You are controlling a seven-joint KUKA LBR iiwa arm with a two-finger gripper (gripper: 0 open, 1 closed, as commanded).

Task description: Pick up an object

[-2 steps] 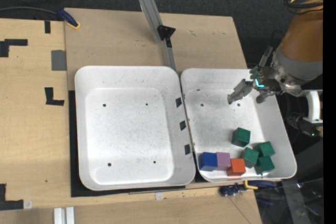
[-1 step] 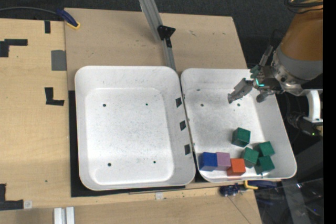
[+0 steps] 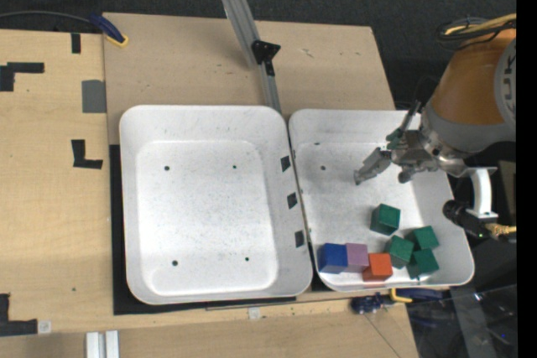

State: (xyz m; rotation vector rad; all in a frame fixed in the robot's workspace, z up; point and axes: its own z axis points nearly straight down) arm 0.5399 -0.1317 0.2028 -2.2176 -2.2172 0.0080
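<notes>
Several small blocks lie in the right bin (image 3: 336, 138), toward its near edge. A green cube (image 3: 386, 219) sits alone, with three more green blocks (image 3: 414, 251) clustered to its right. An orange block (image 3: 379, 266), a purple block (image 3: 357, 255) and a blue block (image 3: 333, 256) line the near rim. My gripper (image 3: 384, 175) hovers above the middle of the right bin, just beyond the lone green cube. Its fingers are spread open with nothing between them.
The left bin (image 3: 134, 130) lies beside the right one on the wooden bench. A metal pole (image 3: 239, 4) slants over the bench behind the bins. The arm's orange band (image 3: 474, 88) enters from the right.
</notes>
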